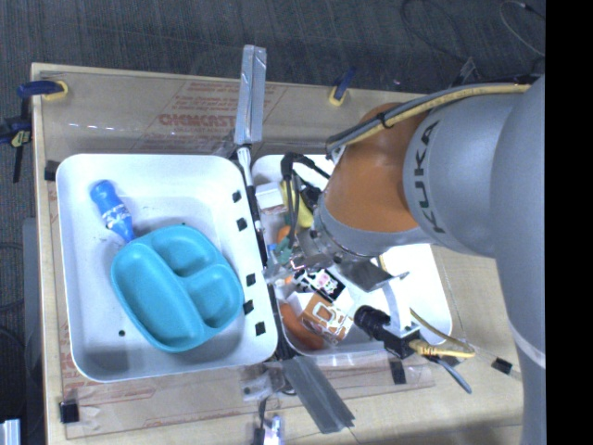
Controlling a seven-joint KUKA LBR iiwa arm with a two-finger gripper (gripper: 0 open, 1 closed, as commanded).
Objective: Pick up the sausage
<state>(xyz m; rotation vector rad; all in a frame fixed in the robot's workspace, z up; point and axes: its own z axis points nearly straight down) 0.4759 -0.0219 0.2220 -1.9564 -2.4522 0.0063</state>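
My arm reaches over the right bin (428, 276) and hides most of it. The gripper (295, 256) is low at that bin's left side, close to the wall between the two bins. A brown rounded thing (298, 321), possibly the sausage, lies in the near left corner of the right bin, just below the gripper and partly hidden by it. Small colourful items (320, 284) crowd around the gripper, and I cannot tell what is between its tips.
The left bin (79, 248) holds a blue divided plate (176, 286) in its middle and a blue bottle (111, 207) at its far left. A metal bar (248, 95) stands behind the bins. The dividing walls (252, 258) are right beside the gripper.
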